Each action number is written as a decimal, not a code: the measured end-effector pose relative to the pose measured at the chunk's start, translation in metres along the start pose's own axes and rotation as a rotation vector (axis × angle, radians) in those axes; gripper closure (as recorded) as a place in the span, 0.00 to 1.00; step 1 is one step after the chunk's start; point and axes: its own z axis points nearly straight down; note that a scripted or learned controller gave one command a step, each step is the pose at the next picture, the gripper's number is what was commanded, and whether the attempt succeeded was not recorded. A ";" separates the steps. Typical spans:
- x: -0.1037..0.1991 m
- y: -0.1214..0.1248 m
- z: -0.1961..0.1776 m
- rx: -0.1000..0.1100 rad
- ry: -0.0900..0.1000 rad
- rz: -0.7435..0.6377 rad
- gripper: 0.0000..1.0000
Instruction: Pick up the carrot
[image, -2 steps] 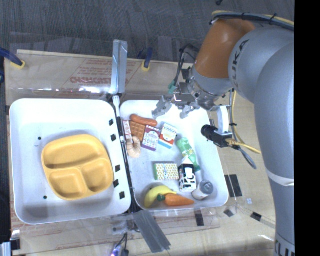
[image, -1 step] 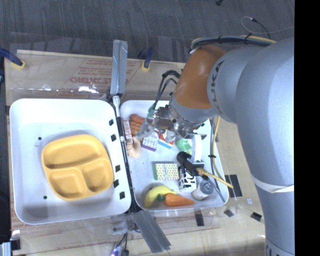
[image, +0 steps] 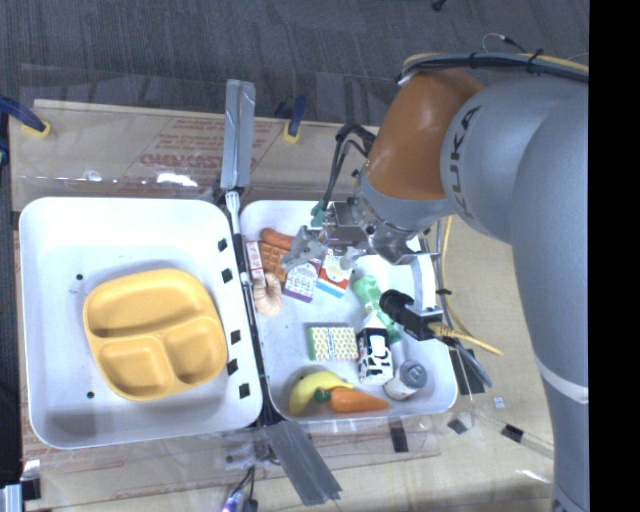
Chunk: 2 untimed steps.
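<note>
Two shallow white bins side by side on the counter (image: 500, 470), seen from above at a slant. In the left bin (image: 40, 300), a yellow tray (image: 153, 330) with three compartments, lying flat. In the right bin (image: 275, 215), a crowd of small things.

Carrot (image: 357, 401) lying on its side at the near edge of the right bin, orange with a green stub at its left end, touching a banana (image: 308, 387) just to its left. Just right of the carrot, a small round tin (image: 410, 377). Above these, a black-and-white carton (image: 375, 356), its print too small to read, and to its left a green-and-white checked packet (image: 333, 343) lying flat.

Grey arm (image: 520, 150) reaching in from the right, orange band (image: 425, 130) above the wrist, letters "KUKA" readable down the grey casing. Tool (image: 335, 240) hanging over the far part of the right bin, well apart from the carrot. Open or closed: cannot tell, the metal parts being too cluttered against the things below. Nothing visibly gripped.

Under and around the tool: a white and purple packet (image: 300, 285), a red and white packet (image: 333, 275), a sausage (image: 276, 240) towards the far left corner, and a green bottle (image: 368, 295) just right. Writing on these unreadable.

Beyond the bins, a sheet of brown cardboard (image: 180, 150) with faint red lettering, upside down and too blurred to read. Blue clamps (image: 28, 118) at its far edge.
</note>
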 end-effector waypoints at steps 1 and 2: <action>0.060 -0.038 0.045 0.006 0.000 0.263 0.00; 0.059 -0.065 0.046 0.005 0.000 0.204 0.00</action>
